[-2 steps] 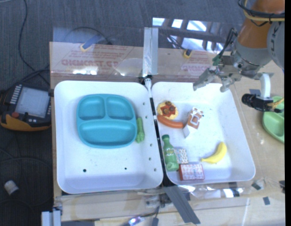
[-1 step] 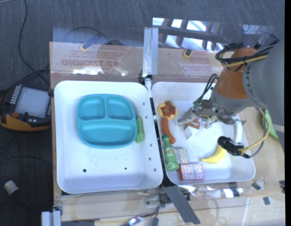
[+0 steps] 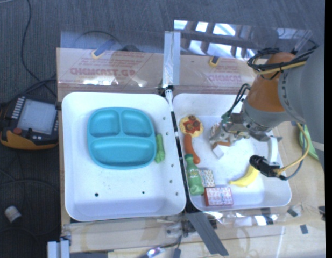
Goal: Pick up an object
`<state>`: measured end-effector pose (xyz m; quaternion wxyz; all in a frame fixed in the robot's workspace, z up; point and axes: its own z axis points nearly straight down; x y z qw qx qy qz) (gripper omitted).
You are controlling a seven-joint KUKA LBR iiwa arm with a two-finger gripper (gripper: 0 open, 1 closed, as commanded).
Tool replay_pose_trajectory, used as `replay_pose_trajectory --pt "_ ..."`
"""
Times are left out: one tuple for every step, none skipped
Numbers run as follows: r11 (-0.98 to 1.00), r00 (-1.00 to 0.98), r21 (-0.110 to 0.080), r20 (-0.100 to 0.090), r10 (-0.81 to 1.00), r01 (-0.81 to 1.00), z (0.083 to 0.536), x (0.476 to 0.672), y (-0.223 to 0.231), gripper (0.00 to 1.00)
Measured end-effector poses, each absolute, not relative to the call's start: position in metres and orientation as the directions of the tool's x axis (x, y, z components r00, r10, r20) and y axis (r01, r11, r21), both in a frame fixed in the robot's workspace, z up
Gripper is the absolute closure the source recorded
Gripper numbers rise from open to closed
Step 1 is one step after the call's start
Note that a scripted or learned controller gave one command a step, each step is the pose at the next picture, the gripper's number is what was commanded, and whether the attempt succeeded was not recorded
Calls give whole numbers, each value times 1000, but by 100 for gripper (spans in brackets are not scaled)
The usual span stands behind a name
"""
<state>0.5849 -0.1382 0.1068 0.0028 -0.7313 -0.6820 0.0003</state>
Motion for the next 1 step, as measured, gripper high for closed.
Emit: replay_pose_trajectory --pt "-285 285 -4 -3 958 958 215 579 -81 100"
